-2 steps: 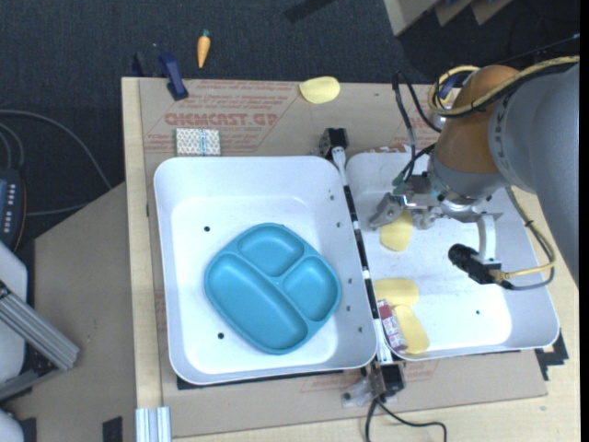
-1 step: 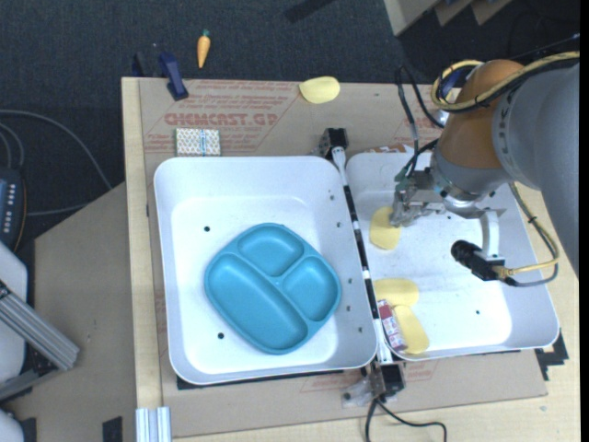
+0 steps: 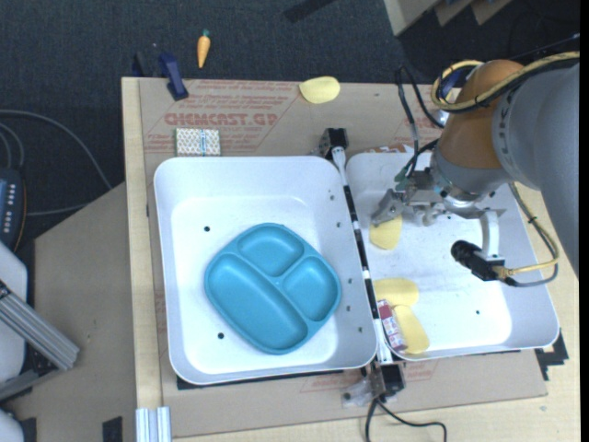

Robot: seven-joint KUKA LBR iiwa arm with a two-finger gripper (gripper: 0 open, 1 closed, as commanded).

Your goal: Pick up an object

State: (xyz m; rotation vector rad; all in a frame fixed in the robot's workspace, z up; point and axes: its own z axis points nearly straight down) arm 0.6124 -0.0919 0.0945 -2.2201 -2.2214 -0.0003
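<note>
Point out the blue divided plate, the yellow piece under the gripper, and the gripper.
blue divided plate (image 3: 271, 288), camera view, centre ridge.
yellow piece (image 3: 386, 235), camera view, its middle.
gripper (image 3: 398, 205), camera view, between fingertips.

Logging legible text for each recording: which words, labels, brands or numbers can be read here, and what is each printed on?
"CHEMCAST GP", roughly; red print on the brown cardboard sheet under the bins, letters blurred.
Smaller red line above it on the same sheet: too blurred to read.
Small white patterned packet on the cardboard: print too small to read.
Red-and-white wrapped item at the right white bin's left edge: unreadable.
</note>
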